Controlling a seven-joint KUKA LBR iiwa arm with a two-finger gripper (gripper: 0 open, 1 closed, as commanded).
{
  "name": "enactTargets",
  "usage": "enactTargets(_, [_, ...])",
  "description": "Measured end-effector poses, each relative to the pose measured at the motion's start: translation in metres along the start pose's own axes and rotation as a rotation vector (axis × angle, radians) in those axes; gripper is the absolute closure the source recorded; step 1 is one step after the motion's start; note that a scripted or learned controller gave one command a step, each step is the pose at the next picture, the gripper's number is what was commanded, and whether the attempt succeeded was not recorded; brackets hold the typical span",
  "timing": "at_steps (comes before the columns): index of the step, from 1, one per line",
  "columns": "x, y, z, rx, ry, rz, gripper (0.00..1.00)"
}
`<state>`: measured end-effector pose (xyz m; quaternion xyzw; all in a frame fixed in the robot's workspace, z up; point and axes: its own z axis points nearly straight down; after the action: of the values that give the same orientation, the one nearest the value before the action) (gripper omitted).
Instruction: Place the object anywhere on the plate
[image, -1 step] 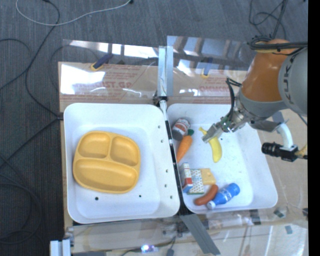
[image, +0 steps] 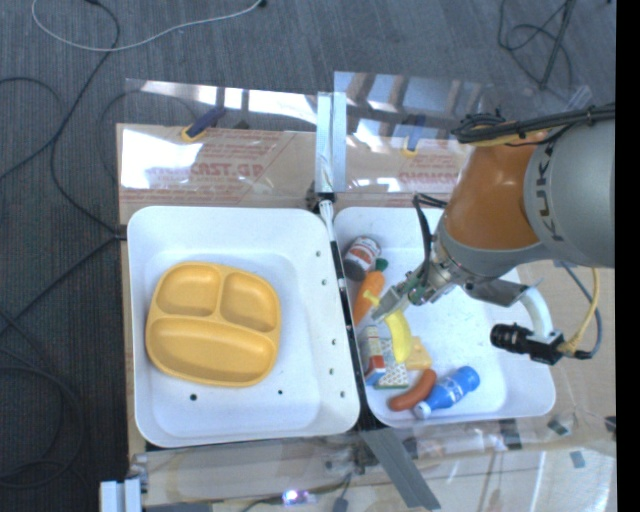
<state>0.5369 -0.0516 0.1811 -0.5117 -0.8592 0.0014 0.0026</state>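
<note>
A yellow plate (image: 213, 323) with three compartments lies in the left bin (image: 170, 225), with nothing on it. My gripper (image: 398, 299) is low over the left part of the right bin (image: 520, 395). It sits just right of an orange carrot (image: 369, 292) and just above a yellow banana-like piece (image: 401, 336). I cannot see anything held in it. The arm's orange band (image: 490, 195) hides part of the bin's back.
Around the gripper lie a small dark can (image: 362, 252) behind the carrot, a printed box (image: 383, 362), a red sausage (image: 412, 390) and a blue bottle (image: 450, 389) towards the front. A raised divider (image: 343, 310) separates the two bins.
</note>
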Motion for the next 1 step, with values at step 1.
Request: enactTargets(1, [0.0588, 0.0603, -0.0004, -0.001, -0.003, -0.209, 1.00])
